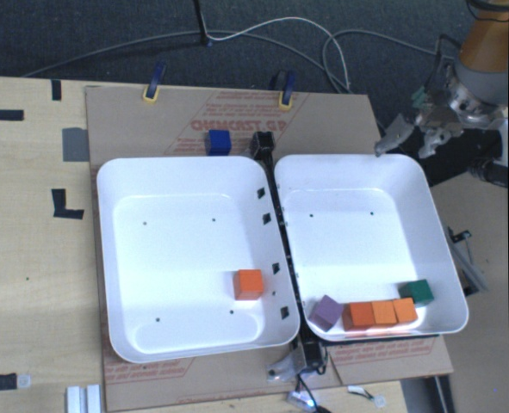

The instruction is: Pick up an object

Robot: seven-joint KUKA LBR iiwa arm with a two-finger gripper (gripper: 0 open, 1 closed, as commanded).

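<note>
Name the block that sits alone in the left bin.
The orange cube, near the left bin's lower right corner. The other blocks, purple, orange and green, cluster in the right bin.

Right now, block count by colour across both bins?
Orange wooden blocks: 3, one in the left white bin, two side by side in the right white bin
Purple wooden block: 1
Green wooden block: 1
Total: 5

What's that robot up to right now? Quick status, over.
Claw open, holding nothing, above right bin's far corner. Blocks untouched along near wall. Nothing in the way.
</note>
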